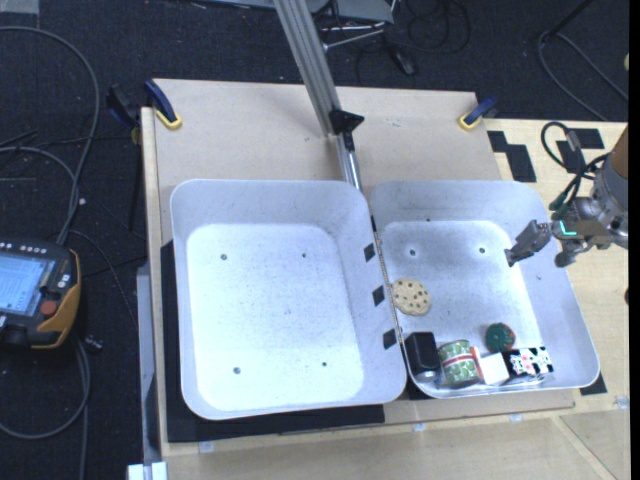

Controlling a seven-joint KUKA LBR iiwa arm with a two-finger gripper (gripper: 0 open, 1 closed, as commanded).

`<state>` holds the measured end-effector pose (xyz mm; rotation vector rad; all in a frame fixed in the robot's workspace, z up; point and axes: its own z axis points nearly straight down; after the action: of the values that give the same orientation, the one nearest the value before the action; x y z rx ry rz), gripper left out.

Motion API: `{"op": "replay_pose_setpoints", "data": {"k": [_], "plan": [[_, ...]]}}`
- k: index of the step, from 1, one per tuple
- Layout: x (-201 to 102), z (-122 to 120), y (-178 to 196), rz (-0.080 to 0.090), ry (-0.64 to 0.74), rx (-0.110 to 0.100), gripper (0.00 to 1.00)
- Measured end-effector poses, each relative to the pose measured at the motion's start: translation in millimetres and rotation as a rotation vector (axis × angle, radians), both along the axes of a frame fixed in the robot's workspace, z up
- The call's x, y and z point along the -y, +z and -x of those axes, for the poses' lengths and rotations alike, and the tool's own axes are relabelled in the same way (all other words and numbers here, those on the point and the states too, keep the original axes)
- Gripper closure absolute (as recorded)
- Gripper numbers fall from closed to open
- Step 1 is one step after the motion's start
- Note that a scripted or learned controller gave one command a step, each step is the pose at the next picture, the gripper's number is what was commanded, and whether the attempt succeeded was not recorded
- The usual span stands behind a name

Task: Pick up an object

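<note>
While the gripper (545, 240) hangs open and unladen, green can (458, 361) on its side, long axis left-right.

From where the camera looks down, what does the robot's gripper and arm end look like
At the view's right edge, the gripper is grey metal, with slim dark-grey fingers jutting from a blocky wrist housing. A small teal-green light glows on that housing. Black cables loop above and behind it. The arm beyond is mostly cut off by the frame, so its colours are hard to judge here.
</note>
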<state>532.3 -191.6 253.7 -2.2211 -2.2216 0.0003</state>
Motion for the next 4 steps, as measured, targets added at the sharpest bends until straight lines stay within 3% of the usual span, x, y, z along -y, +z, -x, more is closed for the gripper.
{"op": "replay_pose_setpoints", "data": {"k": [1,4], "plan": [[0,0,0,0.000,0.000,0.000,0.00],[11,5,-160,0.000,0.000,-0.001,0.00]]}}
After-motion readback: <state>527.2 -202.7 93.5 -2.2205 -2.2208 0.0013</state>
